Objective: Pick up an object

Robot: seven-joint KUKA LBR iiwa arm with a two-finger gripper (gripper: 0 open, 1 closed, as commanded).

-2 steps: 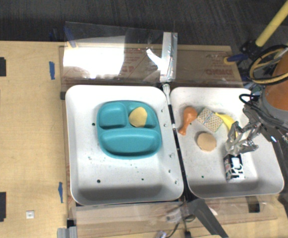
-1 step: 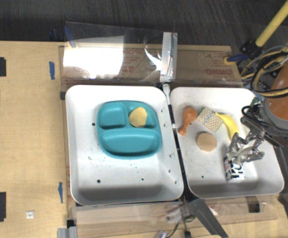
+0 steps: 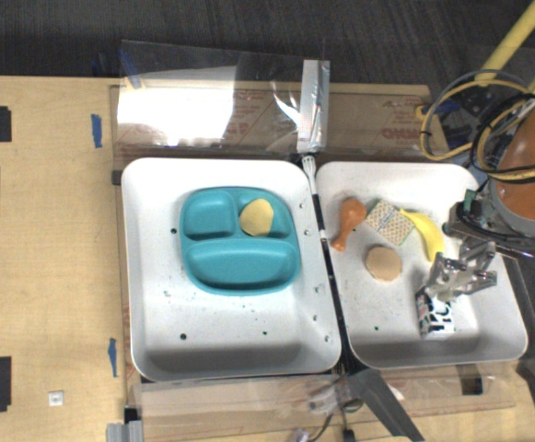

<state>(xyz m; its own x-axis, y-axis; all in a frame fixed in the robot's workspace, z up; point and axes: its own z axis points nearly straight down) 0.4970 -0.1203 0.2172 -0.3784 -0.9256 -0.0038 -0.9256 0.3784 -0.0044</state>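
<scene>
In the right bin (image 3: 497,334) lie an orange drumstick-shaped toy (image 3: 347,219), a checkered tan block (image 3: 389,225), a yellow banana (image 3: 424,232) and a round tan piece (image 3: 384,264). My gripper (image 3: 436,315) hangs low over the right part of this bin, just below the banana and to the right of the round tan piece. Its tip is black and white, close to the bin floor. I see no object held in it. In the left bin (image 3: 147,274) a teal divided plate (image 3: 239,265) carries a yellow round fruit (image 3: 257,216) in its upper right compartment.
The arm's grey wrist and orange band (image 3: 525,168) stand over the right bin's right rim. Yellow and black cables (image 3: 470,118) loop behind that bin. A clear plastic sheet and a tape strip (image 3: 313,109) stand behind the bins. The bench (image 3: 46,247) spreads out to the left.
</scene>
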